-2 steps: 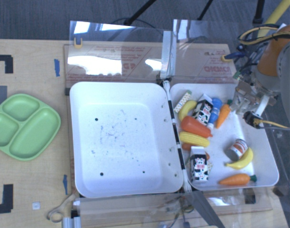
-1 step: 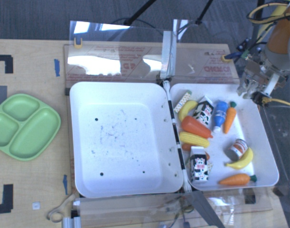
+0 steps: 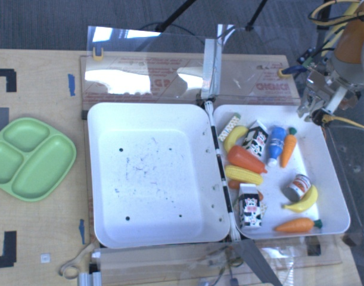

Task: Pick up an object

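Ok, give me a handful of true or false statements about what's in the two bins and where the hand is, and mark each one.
1. The toy food items all lie in the right white bin. True.
2. The green three-compartment plastic plate sits inside the left white bin. False: it rests on the wooden bench, left of that bin.
3. The hand hovers at the right bin's upper right corner. True.
4. The blue plastic bottle lies beside a small orange carrot. True.
5. The hand grips the yellow banana. False: the banana lies in the bin, near the lower right, apart from the hand.
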Action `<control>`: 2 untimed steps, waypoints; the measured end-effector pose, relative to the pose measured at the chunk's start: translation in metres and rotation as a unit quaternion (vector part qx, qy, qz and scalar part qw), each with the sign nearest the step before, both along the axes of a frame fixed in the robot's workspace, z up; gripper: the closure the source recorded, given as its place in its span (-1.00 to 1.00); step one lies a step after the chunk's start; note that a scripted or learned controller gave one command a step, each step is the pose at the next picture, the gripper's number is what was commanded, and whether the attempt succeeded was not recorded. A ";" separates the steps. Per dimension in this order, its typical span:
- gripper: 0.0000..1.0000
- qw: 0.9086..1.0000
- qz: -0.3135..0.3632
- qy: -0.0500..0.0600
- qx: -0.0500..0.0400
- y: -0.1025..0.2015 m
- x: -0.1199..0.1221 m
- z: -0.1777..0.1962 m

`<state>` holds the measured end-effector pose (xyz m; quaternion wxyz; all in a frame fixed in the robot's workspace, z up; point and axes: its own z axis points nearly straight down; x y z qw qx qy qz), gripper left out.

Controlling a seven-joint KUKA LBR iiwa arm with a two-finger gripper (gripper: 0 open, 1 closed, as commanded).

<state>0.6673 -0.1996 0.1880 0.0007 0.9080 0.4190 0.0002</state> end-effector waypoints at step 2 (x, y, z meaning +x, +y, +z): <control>1.00 0.995 -0.098 0.000 0.000 -0.014 -0.012 0.036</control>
